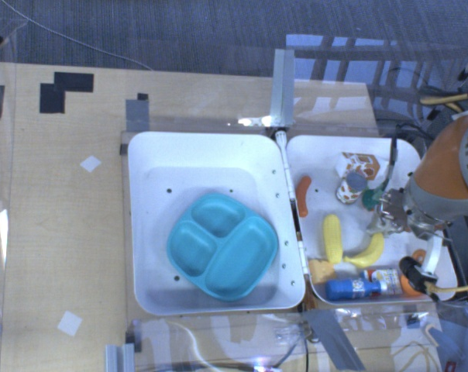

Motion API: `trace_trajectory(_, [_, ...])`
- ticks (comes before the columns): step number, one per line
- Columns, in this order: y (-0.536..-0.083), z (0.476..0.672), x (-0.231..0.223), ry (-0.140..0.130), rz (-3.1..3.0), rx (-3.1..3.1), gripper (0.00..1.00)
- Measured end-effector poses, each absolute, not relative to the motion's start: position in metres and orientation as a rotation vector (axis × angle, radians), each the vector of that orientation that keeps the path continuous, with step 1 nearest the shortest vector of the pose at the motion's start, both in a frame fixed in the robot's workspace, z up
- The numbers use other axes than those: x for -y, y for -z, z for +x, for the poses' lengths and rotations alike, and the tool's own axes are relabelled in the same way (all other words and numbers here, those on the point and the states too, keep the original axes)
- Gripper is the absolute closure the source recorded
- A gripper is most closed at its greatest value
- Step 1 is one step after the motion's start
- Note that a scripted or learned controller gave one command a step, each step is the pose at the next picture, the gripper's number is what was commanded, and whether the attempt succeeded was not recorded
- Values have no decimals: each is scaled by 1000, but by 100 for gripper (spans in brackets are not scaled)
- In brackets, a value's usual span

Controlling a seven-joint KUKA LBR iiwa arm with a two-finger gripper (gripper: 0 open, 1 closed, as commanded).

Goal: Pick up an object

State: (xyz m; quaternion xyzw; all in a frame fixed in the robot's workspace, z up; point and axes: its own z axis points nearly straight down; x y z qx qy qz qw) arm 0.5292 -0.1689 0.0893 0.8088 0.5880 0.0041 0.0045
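The right bin (296, 155) holds several objects. A red-orange sausage shape (303, 196) lies at its left wall. A brown-spotted white toy (356, 173) sits at the back. A straight yellow piece (332, 239) and a curved yellow banana (367, 252) lie in the middle. A blue bottle (356, 288) lies along the front wall, with a small tan piece (321, 270) to its left and an orange object (411, 286) to its right. My gripper (384, 217) hangs over the bin's right half, just above the banana's upper end, a small green thing (369, 200) next to it.
The left bin (145, 208) bears a blue three-part plate (222, 245). A metal post (283, 87) stands at the back between the bins. Cables (443, 98) run behind the arm (451, 173) at the right. Black markers (66, 89) sit on the bench's far left.
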Motion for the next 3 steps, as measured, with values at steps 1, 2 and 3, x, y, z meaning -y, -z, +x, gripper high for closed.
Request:
trace_trajectory(1, [-221,558,98,-3,2765,-1489,100])
trace_trajectory(2, [-217,516,59,-2,2503,-1898,100])
trace_trajectory(3, [-217,516,59,-2,2503,-1898,0])
